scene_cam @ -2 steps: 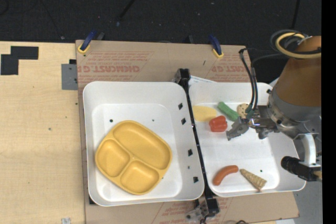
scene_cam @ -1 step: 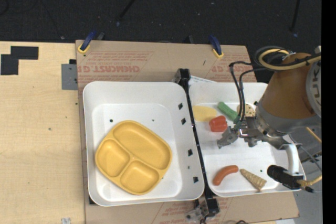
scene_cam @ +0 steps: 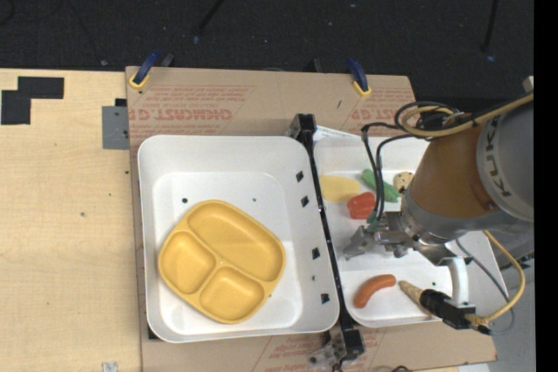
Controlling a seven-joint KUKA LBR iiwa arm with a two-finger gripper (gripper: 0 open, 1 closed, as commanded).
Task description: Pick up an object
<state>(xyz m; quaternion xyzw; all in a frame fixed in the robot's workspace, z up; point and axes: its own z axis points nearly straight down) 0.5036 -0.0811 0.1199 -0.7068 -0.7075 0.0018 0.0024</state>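
While arm covers right bin (scene_cam: 384,315), tool (scene_cam: 359,241) near divider; grip state unclear; sausage (scene_cam: 375,289) apart.

Pale wooden bench (scene_cam: 61,231) bearing a cardboard sheet (scene_cam: 261,100) under two white bins (scene_cam: 218,157).

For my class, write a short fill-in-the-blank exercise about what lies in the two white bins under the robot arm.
1. The yellow plate has ____ compartments.
2. The plate lies in the ____ bin as the camera sees it.
3. The sausage lies in the ____ bin.
4. The band above the wrist of the arm is ____.

Missing words: three; left; right; orange
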